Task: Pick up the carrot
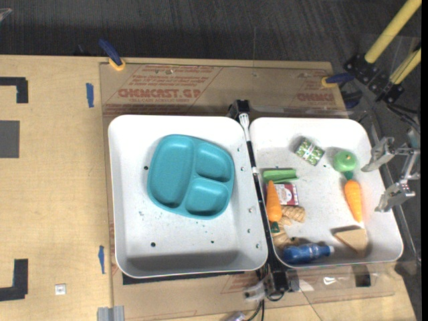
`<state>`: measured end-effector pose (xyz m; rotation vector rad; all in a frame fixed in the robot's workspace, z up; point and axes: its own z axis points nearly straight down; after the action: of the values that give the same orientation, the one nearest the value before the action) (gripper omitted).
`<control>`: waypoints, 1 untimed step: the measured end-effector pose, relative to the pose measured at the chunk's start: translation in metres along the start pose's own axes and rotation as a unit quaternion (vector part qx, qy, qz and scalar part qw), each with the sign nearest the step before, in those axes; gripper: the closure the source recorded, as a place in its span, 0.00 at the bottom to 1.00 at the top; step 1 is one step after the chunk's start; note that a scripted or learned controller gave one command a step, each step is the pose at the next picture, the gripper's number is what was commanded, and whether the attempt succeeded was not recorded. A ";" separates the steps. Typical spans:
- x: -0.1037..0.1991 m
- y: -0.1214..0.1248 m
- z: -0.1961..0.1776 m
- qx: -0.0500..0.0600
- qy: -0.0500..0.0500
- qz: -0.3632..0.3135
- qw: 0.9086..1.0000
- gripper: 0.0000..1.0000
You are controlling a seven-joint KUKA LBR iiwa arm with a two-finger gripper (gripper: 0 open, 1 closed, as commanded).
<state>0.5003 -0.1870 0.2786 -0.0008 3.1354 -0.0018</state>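
Observation:
An orange carrot (pixel 353 200) lies on end in the right bin (pixel 321 131), near its right wall, just below a green round fruit (pixel 346 160). A second orange carrot-like piece (pixel 273 203) lies by the bin's left wall, under a green stick (pixel 279 174). My gripper (pixel 385 178) hangs at the right rim of this bin, just right of the carrot. Its two metal fingers (pixel 378 158) stand apart, open, with nothing between them.
The right bin also holds a green-and-white box (pixel 308 151), a red-and-white packet (pixel 287 194), a tan biscuit (pixel 293 214), a blue bottle (pixel 306 251) and a tan wedge (pixel 353 238). A teal divided plate (pixel 190 176) lies in the left bin (pixel 127 199).

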 end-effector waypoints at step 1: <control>0.017 -0.016 0.152 -0.002 0.005 -0.034 0.999 0.00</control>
<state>0.4840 -0.2030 0.1269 -0.1090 3.1439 0.0054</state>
